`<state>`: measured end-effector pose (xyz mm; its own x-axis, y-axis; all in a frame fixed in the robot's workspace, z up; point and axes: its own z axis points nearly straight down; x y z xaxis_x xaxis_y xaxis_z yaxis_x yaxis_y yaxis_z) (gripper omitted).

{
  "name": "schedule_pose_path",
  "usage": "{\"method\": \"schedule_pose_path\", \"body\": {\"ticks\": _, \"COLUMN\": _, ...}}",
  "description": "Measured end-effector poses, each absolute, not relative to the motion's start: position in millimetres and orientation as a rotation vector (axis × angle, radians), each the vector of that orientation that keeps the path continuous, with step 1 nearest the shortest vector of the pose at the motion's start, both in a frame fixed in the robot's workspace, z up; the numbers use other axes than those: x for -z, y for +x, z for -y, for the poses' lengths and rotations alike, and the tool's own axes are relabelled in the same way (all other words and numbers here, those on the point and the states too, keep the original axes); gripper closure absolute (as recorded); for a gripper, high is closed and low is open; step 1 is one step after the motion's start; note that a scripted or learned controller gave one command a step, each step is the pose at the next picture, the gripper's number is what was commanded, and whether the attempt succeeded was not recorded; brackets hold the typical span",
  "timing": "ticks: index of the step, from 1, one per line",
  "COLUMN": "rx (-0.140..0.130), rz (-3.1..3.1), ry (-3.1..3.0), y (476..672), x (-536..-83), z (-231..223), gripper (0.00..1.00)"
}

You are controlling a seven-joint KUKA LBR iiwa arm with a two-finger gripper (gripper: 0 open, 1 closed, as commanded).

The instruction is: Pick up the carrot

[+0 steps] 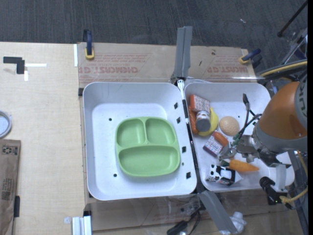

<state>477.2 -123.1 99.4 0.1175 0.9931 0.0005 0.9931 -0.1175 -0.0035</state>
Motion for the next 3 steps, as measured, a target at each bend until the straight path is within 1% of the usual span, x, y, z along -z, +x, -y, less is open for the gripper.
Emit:
{"method": "schedule_pose_path", "body": {"ticks": 1, "rx": -0.004, "rz": 2.076, "ry": -2.355, "y": 476.6, "x": -91, "z": 192, "gripper": 0.00}}
{"method": "schedule_pose_path", "body": {"ticks": 2, "rx": -0.001, "rz": 2.421, "ry": -2.000, "y": 477.3, "x": -91, "z": 192, "gripper": 0.00}}
{"method": "schedule_pose_path", "body": {"ticks": 3, "rx": 0.001, "rz": 2.508, "ry": -1.892, "y": 477.8, "x": -92, "z": 212, "gripper": 0.00}}
